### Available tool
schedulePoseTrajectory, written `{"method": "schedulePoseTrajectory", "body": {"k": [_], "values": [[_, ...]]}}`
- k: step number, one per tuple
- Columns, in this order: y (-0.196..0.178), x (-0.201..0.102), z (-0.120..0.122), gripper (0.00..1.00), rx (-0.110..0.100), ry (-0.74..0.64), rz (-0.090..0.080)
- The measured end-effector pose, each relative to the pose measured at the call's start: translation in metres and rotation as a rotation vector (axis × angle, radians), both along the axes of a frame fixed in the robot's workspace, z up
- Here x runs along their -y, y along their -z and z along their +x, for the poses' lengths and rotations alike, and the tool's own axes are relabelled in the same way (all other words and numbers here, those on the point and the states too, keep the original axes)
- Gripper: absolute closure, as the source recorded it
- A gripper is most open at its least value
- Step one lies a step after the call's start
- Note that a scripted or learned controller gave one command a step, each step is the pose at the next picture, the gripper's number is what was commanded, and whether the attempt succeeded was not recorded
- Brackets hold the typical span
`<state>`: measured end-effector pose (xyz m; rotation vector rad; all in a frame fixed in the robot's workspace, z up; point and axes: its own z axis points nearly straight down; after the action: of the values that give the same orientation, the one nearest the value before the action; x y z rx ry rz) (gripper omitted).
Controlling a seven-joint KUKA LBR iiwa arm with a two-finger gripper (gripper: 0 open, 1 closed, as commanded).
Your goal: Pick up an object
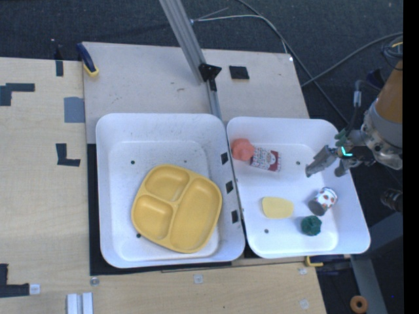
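The right bin (294, 126) holds several small objects. A red-orange ball (242, 149) lies at its far left, with a small white and red packet (265, 159) beside it. A flat yellow piece (277, 207) lies near the middle. Lower right are a small grey and white object (322, 201) and a green lump (311, 225). My gripper (329, 162) hangs over the bin's right side, above and to the right of the grey and white object. Its two fingers stand apart with nothing between them.
The left bin (111, 133) holds a yellow divided tray (177, 207). A slanted metal post (186, 34) rises behind the bins. Cables run over the dark floor at the back. A blue and yellow clamp (87, 59) sits at the bench's back left.
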<state>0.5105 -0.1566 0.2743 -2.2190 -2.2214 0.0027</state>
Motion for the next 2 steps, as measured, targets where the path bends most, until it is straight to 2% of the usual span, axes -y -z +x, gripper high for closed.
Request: {"method": "schedulePoseTrajectory", "body": {"k": [1, 2], "values": [[0.000, 0.000, 0.000, 0.00, 0.001, 0.000, 0.000], [0.062, -0.007, -0.002, 0.00, -0.005, 0.000, 0.001]]}}
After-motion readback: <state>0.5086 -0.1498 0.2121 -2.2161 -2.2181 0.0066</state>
